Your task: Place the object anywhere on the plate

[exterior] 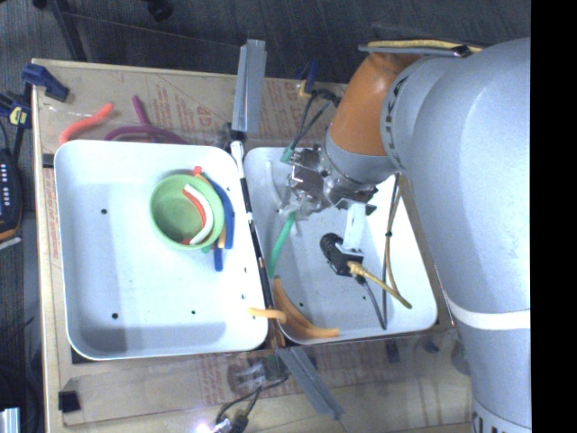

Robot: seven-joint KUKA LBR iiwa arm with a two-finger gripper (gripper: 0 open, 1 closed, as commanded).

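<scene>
Green plate [177, 211]: left bin [99, 278] — red, white and blue pieces on it
Gripper [297, 201]: over right bin [410, 307] — finger state cannot be told
Green stick [281, 239]: right bin, just below gripper

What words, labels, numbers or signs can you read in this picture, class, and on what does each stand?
None can be read.
Bench top: faint reddish print, too blurred to read.
White bins, green plate and arm: no visible lettering.
</scene>
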